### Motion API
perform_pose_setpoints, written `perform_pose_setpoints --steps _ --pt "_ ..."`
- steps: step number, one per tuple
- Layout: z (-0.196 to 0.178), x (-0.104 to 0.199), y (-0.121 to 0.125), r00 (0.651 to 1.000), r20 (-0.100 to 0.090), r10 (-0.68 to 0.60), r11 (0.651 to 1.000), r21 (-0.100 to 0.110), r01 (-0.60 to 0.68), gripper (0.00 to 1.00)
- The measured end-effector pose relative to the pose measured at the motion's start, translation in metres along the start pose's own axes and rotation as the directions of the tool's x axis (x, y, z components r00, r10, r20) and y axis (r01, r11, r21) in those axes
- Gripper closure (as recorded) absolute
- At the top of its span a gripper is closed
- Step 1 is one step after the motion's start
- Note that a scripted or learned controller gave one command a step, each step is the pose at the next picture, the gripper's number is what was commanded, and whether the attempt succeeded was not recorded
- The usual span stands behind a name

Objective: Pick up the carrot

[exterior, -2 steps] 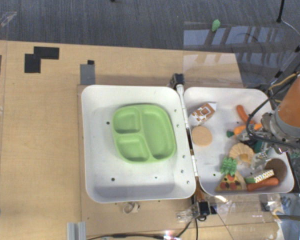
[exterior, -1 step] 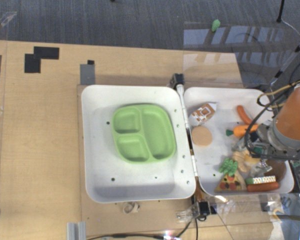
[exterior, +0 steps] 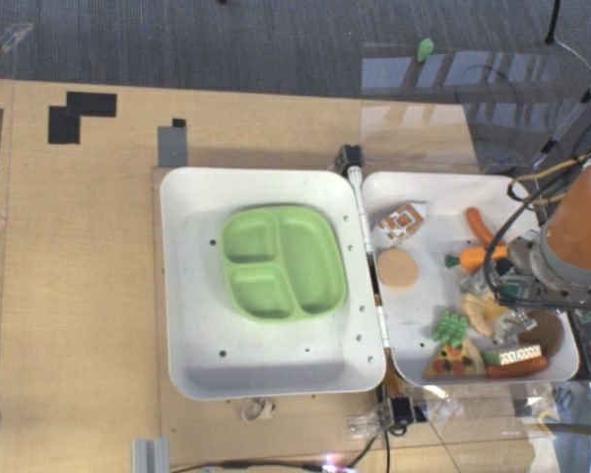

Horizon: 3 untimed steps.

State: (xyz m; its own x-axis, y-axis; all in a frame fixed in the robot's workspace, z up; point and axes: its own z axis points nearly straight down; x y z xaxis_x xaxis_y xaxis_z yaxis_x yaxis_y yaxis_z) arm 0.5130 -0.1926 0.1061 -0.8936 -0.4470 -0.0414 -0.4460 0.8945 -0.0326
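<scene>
Counter point(exterior: 89, 294) first, since it carries everything: we see pale wood with two shallow white bins side by side on it. The left bin point(exterior: 192, 363) holds a green divided plate point(exterior: 281, 262); the right bin point(exterior: 414, 363) holds a scatter of toy food, and that is where our work lies. The arm point(exterior: 579, 227), grey with its orange band, reaches in from the right and hangs over the right half of that bin, with the hand point(exterior: 507, 299) low among the cables and clutter near the bin's middle right. We cannot tell from here whether it is spread or closed, and nothing shows clearly inside it. The carrot point(exterior: 473, 257) lies in the upper right part of the right bin, just up and to the left of the hand in this view and very close to it. Its long axis runs roughly left to right, with the green top pointing left toward the bin's middle and the orange body running right until the arm's cables cover the far end. We judge the coming move turns on that short offset: the hand has to shift up and left and close across the carrot's width. Just above it lies a sausage point(exterior: 480, 226), slanted, and further left a round tan cookie point(exterior: 399, 269).
</scene>
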Motion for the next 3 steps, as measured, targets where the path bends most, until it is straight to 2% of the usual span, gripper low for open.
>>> perform_pose_setpoints --steps 1,2,3 --pt "-0.012 -0.005 -0.001 1.000 0.008 -0.008 1.000 0.007 0.008 1.00" --pt "-0.012 -0.004 -0.001 1.000 0.008 -0.008 1.000 0.007 0.008 0.00" --pt "0.022 -0.065 -0.045 0.992 -0.031 0.126 0.992 -0.023 -0.127 0.00"
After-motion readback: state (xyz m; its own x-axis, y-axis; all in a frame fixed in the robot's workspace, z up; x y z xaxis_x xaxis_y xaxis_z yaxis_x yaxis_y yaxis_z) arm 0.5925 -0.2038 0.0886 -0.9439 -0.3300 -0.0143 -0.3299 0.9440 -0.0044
